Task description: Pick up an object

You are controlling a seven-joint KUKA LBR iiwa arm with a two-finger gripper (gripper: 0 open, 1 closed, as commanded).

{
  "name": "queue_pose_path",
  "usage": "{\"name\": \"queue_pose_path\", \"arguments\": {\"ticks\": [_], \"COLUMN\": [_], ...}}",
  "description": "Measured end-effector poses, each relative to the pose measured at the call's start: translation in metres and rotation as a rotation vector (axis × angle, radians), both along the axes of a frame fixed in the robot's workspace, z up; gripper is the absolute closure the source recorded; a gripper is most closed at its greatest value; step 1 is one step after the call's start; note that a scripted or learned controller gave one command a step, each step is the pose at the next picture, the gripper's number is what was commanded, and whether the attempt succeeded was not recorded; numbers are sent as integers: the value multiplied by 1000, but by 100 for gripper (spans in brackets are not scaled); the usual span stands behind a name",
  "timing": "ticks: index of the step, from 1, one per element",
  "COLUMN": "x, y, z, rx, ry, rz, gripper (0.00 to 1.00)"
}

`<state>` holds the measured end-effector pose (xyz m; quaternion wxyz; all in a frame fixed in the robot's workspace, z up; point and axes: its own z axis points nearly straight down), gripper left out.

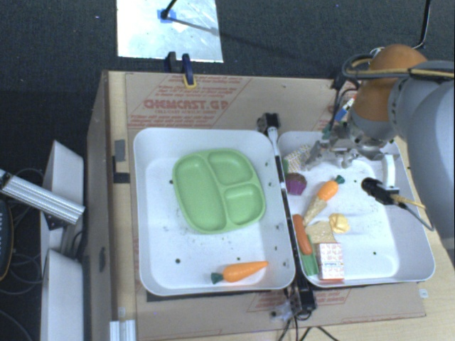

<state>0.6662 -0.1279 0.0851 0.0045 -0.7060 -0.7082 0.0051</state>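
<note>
My gripper [304,155] hangs low over the far left corner of the right bin [398,251], reaching in from the right and pointing left. Just in front of it lies a purple round piece [296,183], with a toy carrot [323,193] to the right of that piece. Nothing shows between the gripper's tips. Nearer the front of this bin lie an orange-red sausage-like piece [302,234], a tan cracker [320,231], a small yellow piece [340,224] and a pink and red box [330,260].
The left bin [153,212] holds a green divided plate [217,190] and a second toy carrot [242,270] by its front wall. A green strip [288,166] lies along the right bin's left wall. A raised divider [281,197] runs between the two bins.
</note>
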Motion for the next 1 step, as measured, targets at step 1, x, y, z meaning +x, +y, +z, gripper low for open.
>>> {"name": "queue_pose_path", "arguments": {"ticks": [1], "x": [3], "y": [-9], "z": [0], "rx": [-1], "ry": [-16], "rz": [-1], "gripper": [0]}}
